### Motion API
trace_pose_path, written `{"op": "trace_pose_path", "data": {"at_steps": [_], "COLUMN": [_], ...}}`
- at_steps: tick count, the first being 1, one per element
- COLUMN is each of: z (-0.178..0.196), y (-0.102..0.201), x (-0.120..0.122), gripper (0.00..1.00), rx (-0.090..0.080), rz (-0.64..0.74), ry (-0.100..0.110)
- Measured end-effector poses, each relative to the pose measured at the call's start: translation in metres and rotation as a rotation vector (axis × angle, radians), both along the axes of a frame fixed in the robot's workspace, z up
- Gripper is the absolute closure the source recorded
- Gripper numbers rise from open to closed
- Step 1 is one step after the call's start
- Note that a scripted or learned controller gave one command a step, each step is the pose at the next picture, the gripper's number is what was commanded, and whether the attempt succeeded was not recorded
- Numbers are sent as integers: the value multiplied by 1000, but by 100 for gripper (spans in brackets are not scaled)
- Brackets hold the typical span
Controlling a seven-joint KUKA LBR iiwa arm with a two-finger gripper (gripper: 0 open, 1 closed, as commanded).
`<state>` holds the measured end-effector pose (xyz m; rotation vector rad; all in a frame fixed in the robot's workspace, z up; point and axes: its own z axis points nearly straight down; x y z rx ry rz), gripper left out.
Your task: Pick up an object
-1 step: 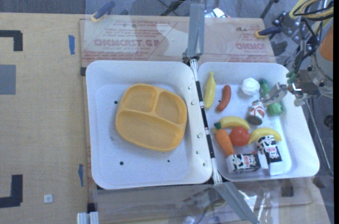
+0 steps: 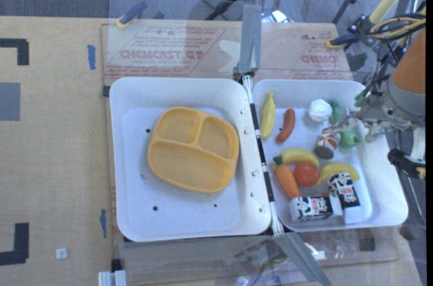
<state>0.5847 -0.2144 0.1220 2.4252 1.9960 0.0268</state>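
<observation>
As I watch from the remote station, two cow-print cartons (image 2: 311,207) lie nearest the camera at the lower edge of the right bin (image 2: 392,210), which fills the right of the frame. Just above them sit a carrot (image 2: 287,181), a red tomato (image 2: 306,174) and two bananas (image 2: 300,156). Farther up lie a red-and-white toy (image 2: 328,140), a green toy (image 2: 348,138), a white ball (image 2: 319,109), a red sausage (image 2: 286,125) and a yellow piece (image 2: 268,114) by the bin's left wall. None of these objects is lifted. The gripper (image 2: 358,117) hangs over the bin's upper right, just beside the green toy; I cannot tell its state. Left of centre, the left bin (image 2: 128,102) holds a yellow divided plate (image 2: 194,149).
</observation>
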Motion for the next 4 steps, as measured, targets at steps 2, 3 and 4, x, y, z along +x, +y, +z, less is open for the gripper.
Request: {"op": "trace_pose_path", "data": {"at_steps": [2,3,4], "z": [62,62,-21], "y": [34,34,33], "x": [83,83,46], "gripper": [100,0,0], "rx": [-10,-10,-10], "rz": [-228,-228,-238], "ry": [13,14,8]}}
